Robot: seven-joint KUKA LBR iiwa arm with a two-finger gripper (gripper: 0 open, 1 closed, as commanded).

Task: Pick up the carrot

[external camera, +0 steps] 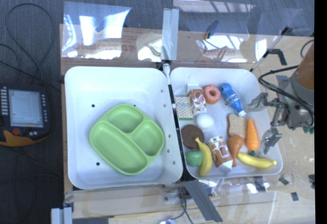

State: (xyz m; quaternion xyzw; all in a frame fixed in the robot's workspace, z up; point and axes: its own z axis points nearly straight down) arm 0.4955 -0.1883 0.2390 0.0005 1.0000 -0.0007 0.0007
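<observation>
Taking the carrot (252,135) as your reference, you will find it in the right bin (254,79), with the bread slice (236,126) touching its left side and the drumstick (235,145) just below-left. A banana (257,160) lies directly in front of it, the bottle (232,98) sits behind and to its left, and the gripper (266,118) stands just to its right at the bin wall. Well to its left, the divided plate (127,138) rests in the left bin (82,82).

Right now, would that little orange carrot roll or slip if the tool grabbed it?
Probably. The small orange tapered carrot looks smooth, rounded, likely hard plastic, so it could slip or roll. It lies close between the toast slice and yellow banana, which may hamper the grab.
</observation>
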